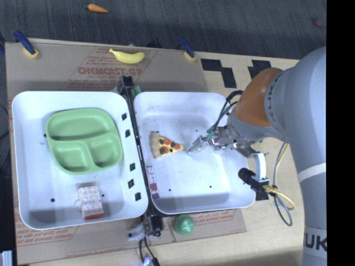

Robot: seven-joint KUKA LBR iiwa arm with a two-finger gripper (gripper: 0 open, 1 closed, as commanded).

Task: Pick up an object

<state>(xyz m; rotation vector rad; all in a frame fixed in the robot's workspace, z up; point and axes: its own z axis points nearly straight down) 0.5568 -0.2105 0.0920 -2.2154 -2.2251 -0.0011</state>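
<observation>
A toy pizza slice (164, 145) lies in the right bin (183, 195), near its left wall. My gripper (195, 145) hangs low over the right bin's middle, just right of the slice, its fingers pointing left toward it. Nothing shows between the fingers. In the left bin (28, 148) sit a green divided tray (84, 139) and a small wrapped snack pack (90, 201) near the front.
A yellow banana (127, 55) lies on the cardboard behind the bins. A green ball (183, 224) rests on the bench in front of the right bin. Blue clamps (26, 44) hold the cardboard's back edge. An orange item (97, 8) lies on the floor beyond.
</observation>
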